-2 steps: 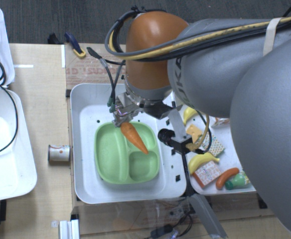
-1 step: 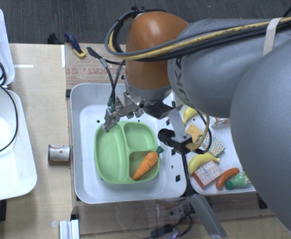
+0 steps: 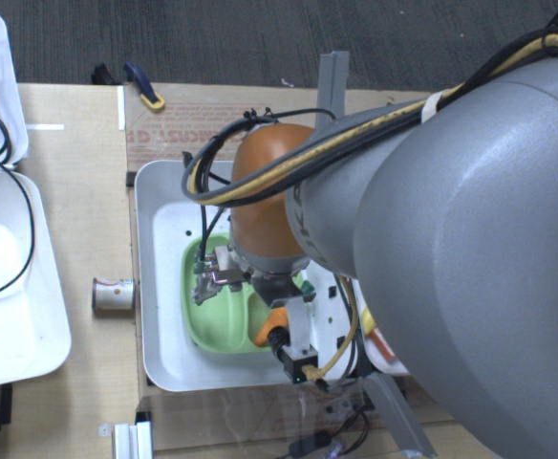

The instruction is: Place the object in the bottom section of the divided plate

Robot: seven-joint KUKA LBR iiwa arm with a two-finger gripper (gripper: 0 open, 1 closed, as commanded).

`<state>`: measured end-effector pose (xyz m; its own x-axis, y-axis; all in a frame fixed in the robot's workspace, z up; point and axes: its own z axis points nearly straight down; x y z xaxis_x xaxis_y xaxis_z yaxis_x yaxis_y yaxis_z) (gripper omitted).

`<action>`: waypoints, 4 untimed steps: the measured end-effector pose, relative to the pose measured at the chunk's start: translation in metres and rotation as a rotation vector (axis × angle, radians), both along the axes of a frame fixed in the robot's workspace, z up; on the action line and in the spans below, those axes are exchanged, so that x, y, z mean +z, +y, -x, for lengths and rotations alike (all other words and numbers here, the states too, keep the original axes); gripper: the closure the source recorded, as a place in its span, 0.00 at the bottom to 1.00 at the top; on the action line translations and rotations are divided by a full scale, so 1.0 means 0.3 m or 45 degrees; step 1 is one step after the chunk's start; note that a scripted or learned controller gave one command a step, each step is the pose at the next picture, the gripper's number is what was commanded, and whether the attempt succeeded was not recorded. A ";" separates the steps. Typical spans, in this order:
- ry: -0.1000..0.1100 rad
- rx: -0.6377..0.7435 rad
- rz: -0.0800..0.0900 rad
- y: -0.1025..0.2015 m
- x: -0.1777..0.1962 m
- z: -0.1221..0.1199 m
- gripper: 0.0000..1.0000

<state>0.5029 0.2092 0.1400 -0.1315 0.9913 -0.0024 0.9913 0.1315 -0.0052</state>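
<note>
1. The arm (image 3: 470,218) fills the right and hides much of the right bin (image 3: 160,256).
2. An orange object (image 3: 268,331), probably light and stiff plastic, lies at the lower right edge of the green plate (image 3: 217,323), partly hidden. Its bare end looks the likeliest place to take hold, though that is a guess.
3. The gripper (image 3: 207,280) hangs over the plate's left part. I cannot tell how it is set or whether it grips anything.
4. A small cylinder (image 3: 114,295) lies between the bins.
5. Reddish mirrored print on the board (image 3: 212,127) is unreadable.
</note>
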 end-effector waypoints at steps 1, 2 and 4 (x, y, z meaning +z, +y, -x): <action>-0.005 0.349 -0.002 0.023 0.070 -0.213 0.00; -0.003 0.346 0.001 0.017 0.097 -0.215 1.00; -0.001 0.227 -0.001 0.029 -0.016 -0.273 1.00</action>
<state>0.5849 0.2181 0.1352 -0.3055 0.9522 -0.0015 0.9522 0.3055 -0.0043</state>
